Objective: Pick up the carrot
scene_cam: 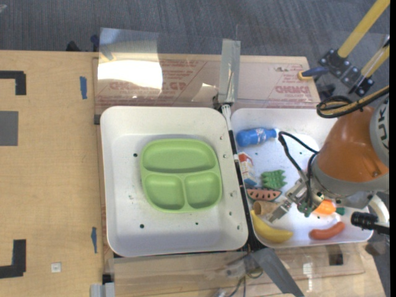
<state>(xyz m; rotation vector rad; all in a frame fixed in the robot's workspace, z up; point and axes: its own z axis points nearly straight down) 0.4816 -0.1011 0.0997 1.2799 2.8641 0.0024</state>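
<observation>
- The tabletop carried two shallow white bins side by side: the left bin held a green divided plate and nothing loose, while the right bin held all the toy food, so the arm had only that one bin to search.
- The carrot, small and orange with a green tip, lay near the front right of the right bin, just above a red sausage and well right of a yellow banana.
- Other pieces crowded the bin's left side: a blue bottle at the back, a green leafy piece, and a watermelon slice below it.
- The arm reached in from the right, its orange band hanging over the bin's middle, probably because the carrot sat close to the arm's own side.
- The tool was low among the items, its metal parts slanting toward the banana and its right side just beside the carrot's green tip.
- I could not tell how far the tool was open; the wrist and cables hid that part.
- Nothing visibly sat in the tool, so I judged the carrot was not yet picked up and lay on the bin floor.
</observation>
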